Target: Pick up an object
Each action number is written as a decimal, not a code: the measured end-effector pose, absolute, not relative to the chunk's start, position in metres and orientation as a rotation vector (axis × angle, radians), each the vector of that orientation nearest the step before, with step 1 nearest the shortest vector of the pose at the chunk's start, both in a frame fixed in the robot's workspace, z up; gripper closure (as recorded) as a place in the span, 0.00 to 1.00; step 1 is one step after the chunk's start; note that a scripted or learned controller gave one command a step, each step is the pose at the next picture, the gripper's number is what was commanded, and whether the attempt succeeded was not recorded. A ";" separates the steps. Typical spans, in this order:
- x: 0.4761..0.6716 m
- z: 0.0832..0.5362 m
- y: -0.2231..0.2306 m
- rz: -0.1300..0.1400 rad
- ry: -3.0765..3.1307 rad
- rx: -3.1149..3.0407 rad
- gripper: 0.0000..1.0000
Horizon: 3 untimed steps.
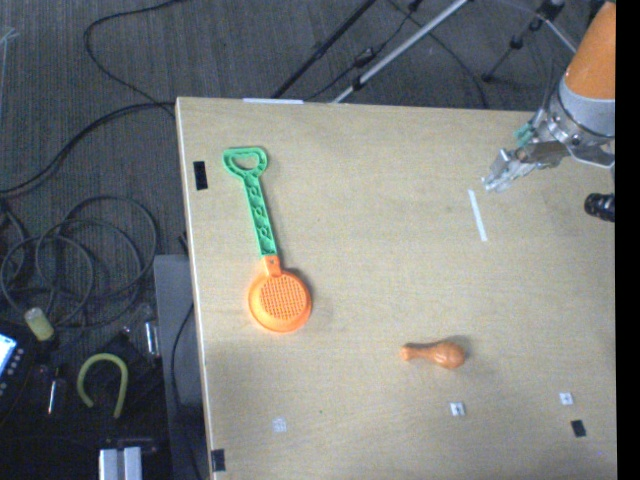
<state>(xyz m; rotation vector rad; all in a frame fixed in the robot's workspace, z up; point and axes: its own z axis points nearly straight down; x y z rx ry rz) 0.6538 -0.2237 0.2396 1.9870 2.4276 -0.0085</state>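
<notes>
A toy sieve with an orange mesh head [279,301] and a green handle [256,203] lies on the left of the tan bench surface [380,168]. An orange drumstick-shaped toy [436,354] rests lower, right of the middle. A thin white stick [478,215] lies at the upper right. My gripper [503,169] hangs at the upper right, just above and to the right of the white stick's top end. It is open and nothing sits between its fingers. It is far from both the sieve and the drumstick.
The arm's orange band [598,53] and grey wrist [580,128] enter from the right edge. Small black and white markers [457,408] dot the bench's lower right. Cables [70,248] and stand legs [420,23] lie on the floor beyond the bench's left and far edges.
</notes>
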 end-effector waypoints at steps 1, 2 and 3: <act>0.619 0.109 -0.223 -0.003 2.432 1.990 1.00; 0.619 0.109 -0.223 -0.002 2.432 1.990 0.00; 0.669 0.084 -0.154 -0.001 2.559 1.821 0.00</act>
